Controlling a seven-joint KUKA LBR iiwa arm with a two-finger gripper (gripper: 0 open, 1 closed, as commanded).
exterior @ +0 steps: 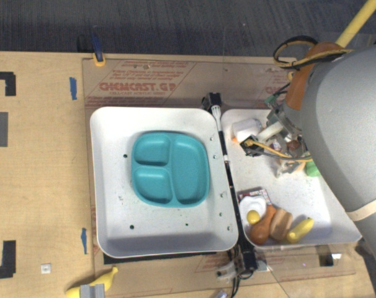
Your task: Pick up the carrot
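**Carrot lies frontward of the gripper**

The shallow white right bin (318,197) is overhung by the grey arm (349,135). Whether the gripper (278,143) is spread cannot be told. The stubby orange carrot (262,227) is seen by the front wall, axis slanting, with a yellow banana-shaped toy (299,228) near.

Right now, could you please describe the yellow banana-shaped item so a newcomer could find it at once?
Start at the white bin on the view's right, then go to its near edge, where a small cluster lies. The yellow banana-shaped item is the rightmost piece there, slim and plain yellow beside two rounder orange-brown pieces.
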